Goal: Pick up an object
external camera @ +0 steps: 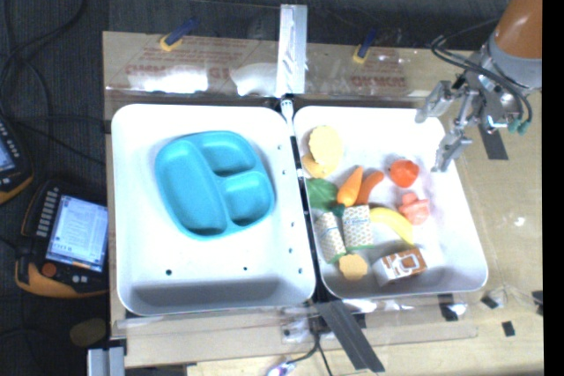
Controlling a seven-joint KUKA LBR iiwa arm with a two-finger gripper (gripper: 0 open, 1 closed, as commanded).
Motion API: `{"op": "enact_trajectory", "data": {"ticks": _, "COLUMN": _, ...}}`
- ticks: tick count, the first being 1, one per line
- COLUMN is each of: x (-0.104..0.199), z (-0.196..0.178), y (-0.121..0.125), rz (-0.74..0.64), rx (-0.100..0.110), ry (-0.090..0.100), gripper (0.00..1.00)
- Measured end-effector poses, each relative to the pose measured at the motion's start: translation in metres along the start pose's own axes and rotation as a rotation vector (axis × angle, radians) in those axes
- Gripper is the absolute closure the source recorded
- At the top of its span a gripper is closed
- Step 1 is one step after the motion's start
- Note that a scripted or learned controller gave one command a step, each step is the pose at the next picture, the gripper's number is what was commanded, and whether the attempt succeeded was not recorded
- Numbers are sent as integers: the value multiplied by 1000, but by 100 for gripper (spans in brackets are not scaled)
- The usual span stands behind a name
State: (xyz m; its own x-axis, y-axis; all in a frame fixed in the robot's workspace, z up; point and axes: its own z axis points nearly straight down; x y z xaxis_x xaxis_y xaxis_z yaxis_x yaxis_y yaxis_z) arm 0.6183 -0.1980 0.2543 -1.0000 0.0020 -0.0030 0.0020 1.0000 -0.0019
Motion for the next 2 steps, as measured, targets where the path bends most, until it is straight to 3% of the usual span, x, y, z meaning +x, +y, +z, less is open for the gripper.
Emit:
{"op": "enact_trajectory", "data": {"ticks": 1, "x": 8, "z": 159, "y": 30, "rz": 268, "rx": 1, "ry": 0, "gripper": 0}}
{"op": "enact_trajectory", "data": {"ticks": 2, "x": -12, "z": 164, "y": 79, "rz": 288, "rx": -1, "ry": -10, "gripper": 0}}
